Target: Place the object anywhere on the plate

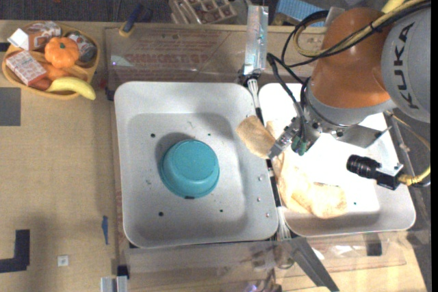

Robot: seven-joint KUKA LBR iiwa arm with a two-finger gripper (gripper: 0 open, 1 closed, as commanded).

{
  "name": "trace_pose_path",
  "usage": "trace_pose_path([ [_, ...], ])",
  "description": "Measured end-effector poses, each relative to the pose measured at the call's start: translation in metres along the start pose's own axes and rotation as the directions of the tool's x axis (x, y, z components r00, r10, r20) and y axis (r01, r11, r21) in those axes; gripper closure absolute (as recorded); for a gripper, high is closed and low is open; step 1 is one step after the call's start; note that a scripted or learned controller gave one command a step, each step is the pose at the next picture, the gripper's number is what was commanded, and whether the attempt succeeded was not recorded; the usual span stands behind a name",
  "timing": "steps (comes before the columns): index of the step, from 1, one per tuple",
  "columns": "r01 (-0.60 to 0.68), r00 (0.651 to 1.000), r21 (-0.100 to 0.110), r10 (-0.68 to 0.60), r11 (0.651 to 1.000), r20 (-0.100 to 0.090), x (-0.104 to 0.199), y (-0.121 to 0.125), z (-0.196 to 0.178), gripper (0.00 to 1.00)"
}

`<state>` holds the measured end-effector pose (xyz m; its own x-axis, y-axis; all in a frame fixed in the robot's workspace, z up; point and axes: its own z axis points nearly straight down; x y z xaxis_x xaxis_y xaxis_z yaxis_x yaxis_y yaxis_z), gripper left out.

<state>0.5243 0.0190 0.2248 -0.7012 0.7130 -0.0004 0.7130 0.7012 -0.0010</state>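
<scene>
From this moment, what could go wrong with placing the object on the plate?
1. The tan piece lies on the left bin's right rim, at the gripper; it may slide off either way.
2. The teal plate sits apart to the left, so a release here would likely miss it.

teal plate (pixel 190 168), white bin (pixel 137 113), tan object (pixel 256 136).

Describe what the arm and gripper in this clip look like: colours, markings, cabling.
The arm is grey with black "KUKA" lettering on its side and a large rounded orange band above the wrist. Black cables loop over the band, with a yellow hose beside them. The gripper is small, dark and metallic. A black cylindrical fitting with a yellow cable sits nearby.
</scene>
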Motion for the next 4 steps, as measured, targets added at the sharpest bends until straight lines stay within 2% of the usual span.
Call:
trace_pose_path([
  [1,0.389,0.921,-0.002,-0.389,0.921,0.001,0.013,0.051,-0.008,1.00],
  [2,0.710,0.705,-0.003,-0.710,0.705,0.003,0.030,0.099,-0.012,1.00],
  [3,0.712,0.702,-0.003,-0.712,0.702,0.003,0.044,0.148,-0.001,1.00],
  [4,0.712,0.702,-0.004,-0.712,0.702,0.003,0.044,0.148,-0.002,0.00],
])
